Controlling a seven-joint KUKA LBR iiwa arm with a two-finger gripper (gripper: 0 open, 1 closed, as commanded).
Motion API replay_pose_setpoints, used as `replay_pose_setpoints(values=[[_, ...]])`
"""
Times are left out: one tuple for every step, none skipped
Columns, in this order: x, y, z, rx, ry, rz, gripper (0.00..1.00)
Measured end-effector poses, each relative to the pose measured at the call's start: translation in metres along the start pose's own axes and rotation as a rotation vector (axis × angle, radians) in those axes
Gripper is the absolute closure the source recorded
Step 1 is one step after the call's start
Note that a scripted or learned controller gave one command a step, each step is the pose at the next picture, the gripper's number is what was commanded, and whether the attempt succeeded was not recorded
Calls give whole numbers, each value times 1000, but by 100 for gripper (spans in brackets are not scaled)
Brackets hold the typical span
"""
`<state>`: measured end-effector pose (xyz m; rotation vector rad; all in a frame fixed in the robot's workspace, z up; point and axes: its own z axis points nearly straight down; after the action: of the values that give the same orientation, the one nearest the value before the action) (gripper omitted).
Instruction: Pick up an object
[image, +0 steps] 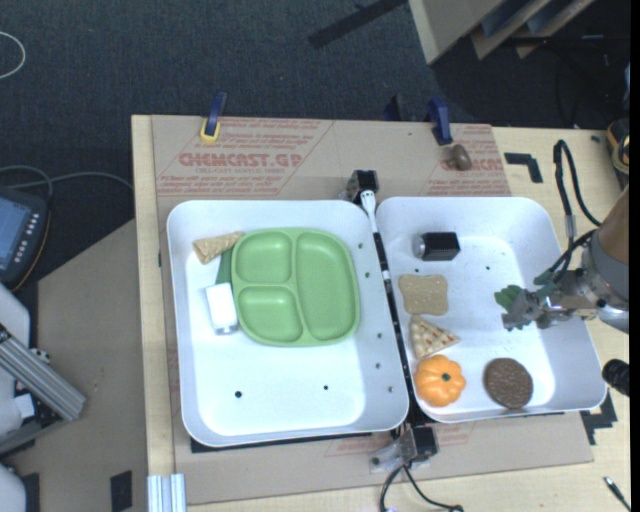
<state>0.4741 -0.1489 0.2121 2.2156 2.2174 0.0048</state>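
Note:
My gripper (521, 309) reaches in from the right and hangs low over the right bin (480, 225), near its right side. A small green object (509, 296) lies at the gripper's tip, touching or just under it. In the same bin are a black block (438, 244) at the back, a tan toast slice (424, 292), a triangular pizza wedge (431, 338), an orange pumpkin (440, 380) and a round brown cookie (508, 382) at the front. The cookie lies just in front of the gripper.
The left bin (280, 400) holds a green divided plate (296, 286), a tan triangular cracker (216, 246) and a white block (221, 307). A black divider rail (382, 280) runs between the bins. Cables hang at the right edge.

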Motion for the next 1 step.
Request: replay_pose_setpoints(values=[[0, 1, -14, 3, 1, -1, 100]])
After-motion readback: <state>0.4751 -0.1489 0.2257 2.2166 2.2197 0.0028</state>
